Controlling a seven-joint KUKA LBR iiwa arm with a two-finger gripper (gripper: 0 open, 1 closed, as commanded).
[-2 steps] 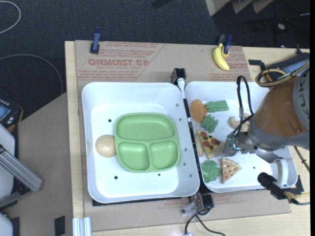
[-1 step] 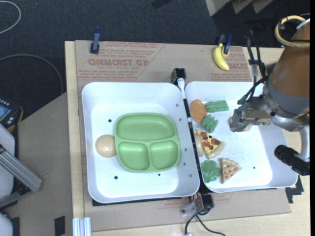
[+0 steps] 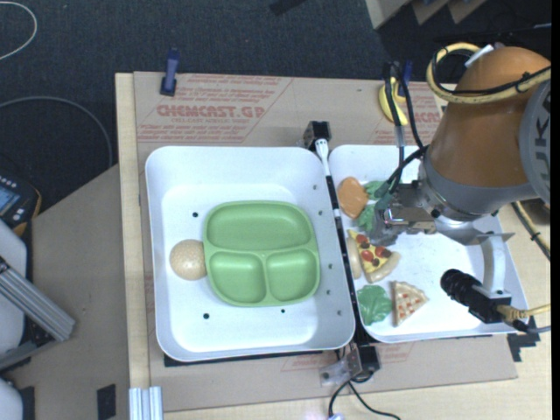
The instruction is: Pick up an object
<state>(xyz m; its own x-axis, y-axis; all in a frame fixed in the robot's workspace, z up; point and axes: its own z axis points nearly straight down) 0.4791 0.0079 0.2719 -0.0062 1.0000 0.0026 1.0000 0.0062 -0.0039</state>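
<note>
My gripper (image 3: 381, 220) is low in the right bin (image 3: 437, 256), near its left side. It hangs just above a pizza slice (image 3: 376, 261) and beside a small red and yellow piece (image 3: 360, 237). An orange bread piece (image 3: 352, 196) lies to its upper left, and a green leafy piece (image 3: 378, 189) lies just behind it. A second pizza slice (image 3: 408, 302) and a green leaf (image 3: 374, 302) rest near the bin's front edge. The orange wrist hides the back right of this bin.
The left bin (image 3: 166, 261) holds a green divided plate (image 3: 261, 252) with a beige round ball (image 3: 186, 259) touching its left edge. A black-topped divider (image 3: 332, 201) separates the two bins. Brown cardboard (image 3: 219, 108) lies behind them.
</note>
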